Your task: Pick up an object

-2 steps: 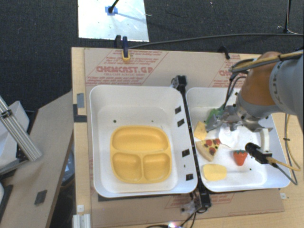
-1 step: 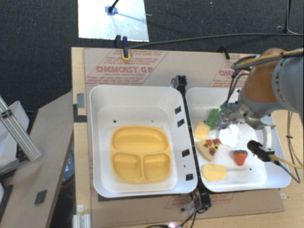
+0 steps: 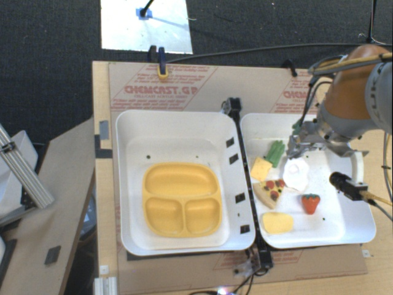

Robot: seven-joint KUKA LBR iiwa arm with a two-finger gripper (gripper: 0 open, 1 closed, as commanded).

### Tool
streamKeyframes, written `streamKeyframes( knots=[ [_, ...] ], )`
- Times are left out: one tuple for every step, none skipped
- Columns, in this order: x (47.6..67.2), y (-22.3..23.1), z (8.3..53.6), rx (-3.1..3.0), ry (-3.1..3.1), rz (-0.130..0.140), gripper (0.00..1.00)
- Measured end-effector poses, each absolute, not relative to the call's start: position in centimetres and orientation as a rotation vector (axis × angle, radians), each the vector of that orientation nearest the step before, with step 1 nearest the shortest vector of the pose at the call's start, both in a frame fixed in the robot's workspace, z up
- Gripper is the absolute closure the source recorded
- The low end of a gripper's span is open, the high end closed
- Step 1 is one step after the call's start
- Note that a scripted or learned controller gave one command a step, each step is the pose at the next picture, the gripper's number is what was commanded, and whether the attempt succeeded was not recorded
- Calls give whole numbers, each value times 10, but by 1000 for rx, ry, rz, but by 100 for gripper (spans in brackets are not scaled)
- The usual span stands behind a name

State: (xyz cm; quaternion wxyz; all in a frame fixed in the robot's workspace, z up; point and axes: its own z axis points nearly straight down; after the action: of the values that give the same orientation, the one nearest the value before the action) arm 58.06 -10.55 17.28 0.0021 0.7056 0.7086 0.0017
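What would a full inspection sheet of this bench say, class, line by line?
Surface: two white bins, the left bin and the right bin, on a board.
Job's things: in the right bin, green piece, yellow wedge, white piece, pizza slice, strawberry, yellow oval.
Clutter: yellow divided tray in the left bin.
Grippers: gripper low over the right bin, above the white piece; finger state unclear.
Cables: black cable behind the board.
Surroundings: dark carpet, white sheet.

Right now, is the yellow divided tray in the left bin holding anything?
Empty: the yellow divided tray shows bare yellow in all three compartments; the toy foods lie in the right bin.
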Motion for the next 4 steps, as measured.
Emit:
streamKeyframes(
  knots=[
    [579, -103, 236, 2212, 2223, 6, 100],
    [580, -103, 245, 2214, 2225, 3, 100],
    [568, -59, 249, 2214, 2229, 2, 100],
    [556, -7, 253, 2212, 2230, 2, 100]
  ],
)
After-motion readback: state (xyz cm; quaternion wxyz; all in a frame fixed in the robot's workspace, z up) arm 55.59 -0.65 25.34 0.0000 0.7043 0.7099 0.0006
